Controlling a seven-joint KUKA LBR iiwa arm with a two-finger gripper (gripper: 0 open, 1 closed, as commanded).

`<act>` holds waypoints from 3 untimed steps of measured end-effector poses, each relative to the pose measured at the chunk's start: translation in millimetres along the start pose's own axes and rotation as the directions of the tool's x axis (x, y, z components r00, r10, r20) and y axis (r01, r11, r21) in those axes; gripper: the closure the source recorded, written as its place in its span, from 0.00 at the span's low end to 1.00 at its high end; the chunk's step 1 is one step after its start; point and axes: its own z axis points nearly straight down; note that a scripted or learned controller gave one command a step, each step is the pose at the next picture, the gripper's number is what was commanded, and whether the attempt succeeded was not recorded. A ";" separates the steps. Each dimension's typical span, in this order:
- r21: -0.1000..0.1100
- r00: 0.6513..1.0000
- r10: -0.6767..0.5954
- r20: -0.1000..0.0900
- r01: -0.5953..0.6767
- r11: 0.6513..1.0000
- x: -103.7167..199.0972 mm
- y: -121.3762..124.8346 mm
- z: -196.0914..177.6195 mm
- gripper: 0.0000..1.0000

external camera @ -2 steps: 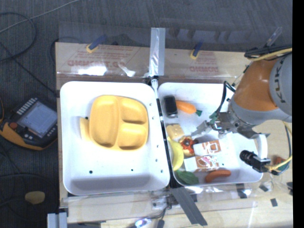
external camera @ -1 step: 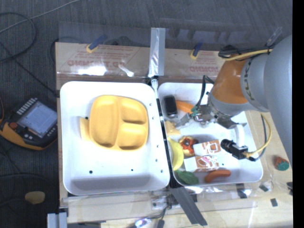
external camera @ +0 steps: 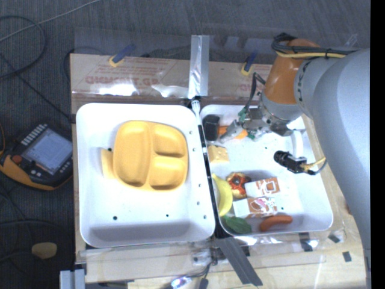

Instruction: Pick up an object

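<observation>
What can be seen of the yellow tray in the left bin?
The yellow tray is a glossy, plastic-looking divided plate with rounded corners, apparently three compartments: one long section on its left, two smaller on its right. It lies flat, slightly rotated, in the upper middle of the left bin, resting on the bin's floor. A pale yellow piece pokes out beneath its left edge. Nothing sits in it.

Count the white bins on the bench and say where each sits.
2. The left bin holds a yellow divided tray. The right bin sits beside it, holding small food items; the arm reaches over its far end.
</observation>
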 end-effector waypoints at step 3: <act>-0.002 0.999 -0.039 -0.002 0.039 0.999 16.6 -22.3 -2.7 1.00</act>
